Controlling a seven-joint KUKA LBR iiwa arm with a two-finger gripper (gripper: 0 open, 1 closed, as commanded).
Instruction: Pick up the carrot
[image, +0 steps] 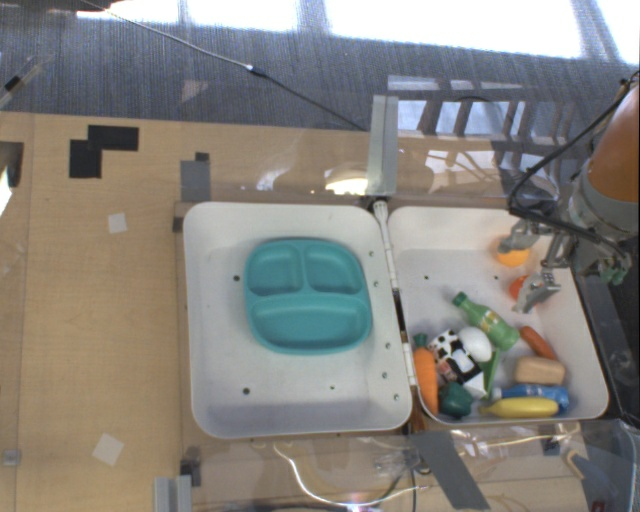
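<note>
The carrot (427, 380) is orange with a green top and lies lengthwise against the left wall of the right bin (440, 260), near its front corner. My gripper (529, 267) hangs over the far right part of that bin, well away from the carrot, to its back right. Its two fingers stand apart, open, with nothing clasped. A small orange piece (513, 257) and a red piece (516, 288) lie in the bin just to the left of the fingers.
Crowded beside the carrot are a black-and-white cow toy (458, 354), a white egg (478, 344), a dark green item (456, 401) and a green bottle (487, 320). A red-orange sausage shape (538, 342), tan bread (540, 371) and a banana (520, 407) lie at front right. A teal divided plate (308, 295) sits in the left bin (215, 390).
</note>
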